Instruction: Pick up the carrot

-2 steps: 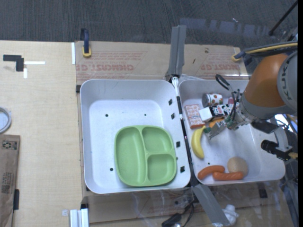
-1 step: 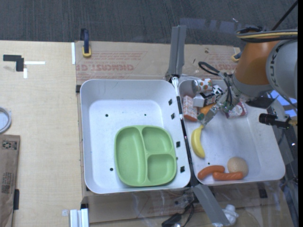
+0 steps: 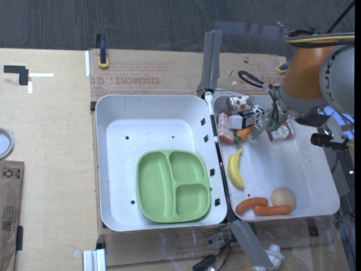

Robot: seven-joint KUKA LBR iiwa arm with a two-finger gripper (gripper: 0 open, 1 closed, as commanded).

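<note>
I see the far end of the right bin (image 3: 316, 168) crowded: the gripper (image 3: 255, 123) sits among a carton (image 3: 224, 127), a cup (image 3: 239, 103) and a packet (image 3: 280, 131). The banana (image 3: 235, 170) lies by the divider, and the bin's middle floor lies open to me.

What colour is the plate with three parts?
Light green; the plate shows clearly in the camera view, in the left bin.

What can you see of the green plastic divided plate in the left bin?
The green plastic divided plate is a pale green, rounded square with three compartments: one long on its left, two smaller on its right. It looks like smooth moulded plastic. It lies flat on the floor of the left white bin, toward the near right corner, its right edge close to the bin wall. Its compartments hold nothing.
</note>
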